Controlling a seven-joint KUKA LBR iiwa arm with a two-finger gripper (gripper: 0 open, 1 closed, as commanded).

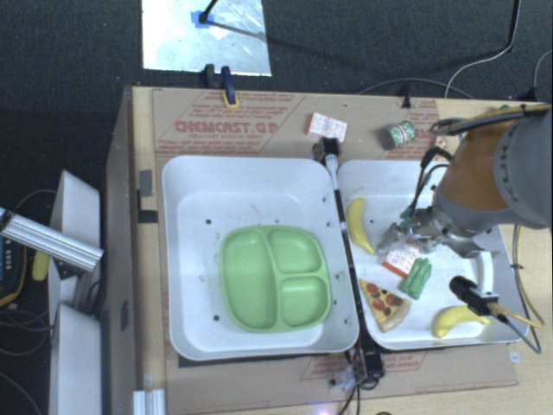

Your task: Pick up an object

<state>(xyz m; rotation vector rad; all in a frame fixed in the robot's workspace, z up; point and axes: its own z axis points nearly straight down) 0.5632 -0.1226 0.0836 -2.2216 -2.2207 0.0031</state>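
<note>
The arm [494, 175] is reaching in from the right, over the right bin [380, 180]. The gripper [404, 232] is hanging just up-view and slightly left of the green block [416, 277], near the middle of that bin. How far the gripper is open cannot be told from this slant, and nothing is showing as held in it.

A red-and-white packet [399, 260] is lying against the block's upper left side, touching it, directly under the gripper's tip. Whether the gripper is touching the packet cannot be told.

A banana [359, 224] is lying left of the block and a little up-view, close to the bin's left wall and apart from the packet. A pizza slice [385, 304] is lying just below and left of the block, close beside it. A second banana [458, 320] is lying below and right of the block, near the bin's front rim.

Well left of the block, in the left bin [199, 188], a green divided plate [275, 278] is sitting flat.

Far up-view of the block, outside the bins, a small can [399, 133] is lying on the bench [259, 111]. A white card [327, 126] is lying left of it.
</note>
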